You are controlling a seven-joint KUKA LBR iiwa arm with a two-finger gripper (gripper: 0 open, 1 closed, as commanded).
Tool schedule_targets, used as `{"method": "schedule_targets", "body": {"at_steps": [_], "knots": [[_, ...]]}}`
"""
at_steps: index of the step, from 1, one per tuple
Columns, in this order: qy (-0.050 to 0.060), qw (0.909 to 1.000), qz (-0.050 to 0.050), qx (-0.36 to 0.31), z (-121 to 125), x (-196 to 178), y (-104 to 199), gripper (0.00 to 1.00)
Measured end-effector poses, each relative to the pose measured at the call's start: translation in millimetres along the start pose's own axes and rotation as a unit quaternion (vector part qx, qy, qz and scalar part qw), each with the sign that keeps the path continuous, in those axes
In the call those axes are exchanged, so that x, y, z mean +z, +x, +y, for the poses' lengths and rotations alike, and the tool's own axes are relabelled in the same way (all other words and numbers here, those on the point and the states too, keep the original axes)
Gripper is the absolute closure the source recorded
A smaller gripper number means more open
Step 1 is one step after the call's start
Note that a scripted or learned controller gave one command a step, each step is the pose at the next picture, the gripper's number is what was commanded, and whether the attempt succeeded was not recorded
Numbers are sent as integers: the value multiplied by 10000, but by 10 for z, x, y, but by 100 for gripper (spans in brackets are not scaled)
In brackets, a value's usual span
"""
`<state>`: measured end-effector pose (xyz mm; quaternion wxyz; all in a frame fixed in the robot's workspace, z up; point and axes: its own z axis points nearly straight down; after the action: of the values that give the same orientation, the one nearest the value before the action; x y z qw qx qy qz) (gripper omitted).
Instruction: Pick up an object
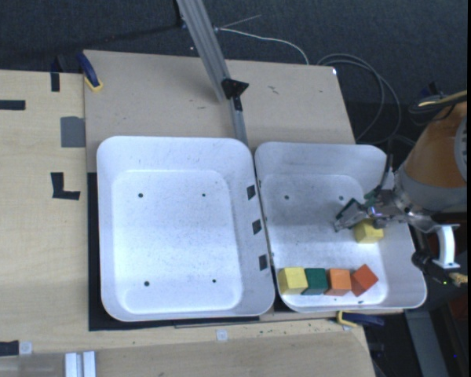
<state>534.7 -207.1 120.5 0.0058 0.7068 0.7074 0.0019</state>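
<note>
The claw (359, 217) sits low in the right bin (314, 159), fingers spread a little, a yellow block (369, 232) just beside and under them — whether it is gripped I cannot tell. Four blocks — yellow (292, 280), green (315, 280), orange (340, 280), red (364, 278) — line the near wall. The left bin (173, 151) lies alongside on the desk (31, 210).
</note>
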Motion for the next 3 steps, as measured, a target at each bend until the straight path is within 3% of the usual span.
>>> {"method": "schedule_targets", "body": {"at_steps": [1, 2, 3], "knots": [[-102, 9999, -43, -2, 250, 103, 192, 0], [-80, 10000, -47, -14, 751, 146, 247, 0], [20, 10000, 8, 1, 568, -953, -23, 0]]}}
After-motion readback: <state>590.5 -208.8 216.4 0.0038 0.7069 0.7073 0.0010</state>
